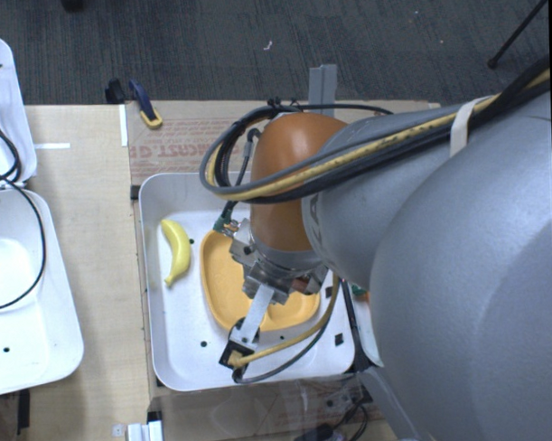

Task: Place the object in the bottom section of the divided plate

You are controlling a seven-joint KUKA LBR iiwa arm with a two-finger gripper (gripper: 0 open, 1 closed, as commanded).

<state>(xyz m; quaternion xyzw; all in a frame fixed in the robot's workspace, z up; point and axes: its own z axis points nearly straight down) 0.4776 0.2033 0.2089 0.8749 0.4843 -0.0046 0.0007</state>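
Grey arm [440,254] covers most of the right bin [176,345], with its gripper [276,280] low over the yellow plate [219,280]. You cannot tell from here whether it is spread or closed. Your banana [175,250] lies free on the bin floor, just beside the plate's left edge. Expect it to be light, smooth and likely a bit slippery, so take it across the middle. Its long axis runs up-and-down the view, bowed toward the plate.
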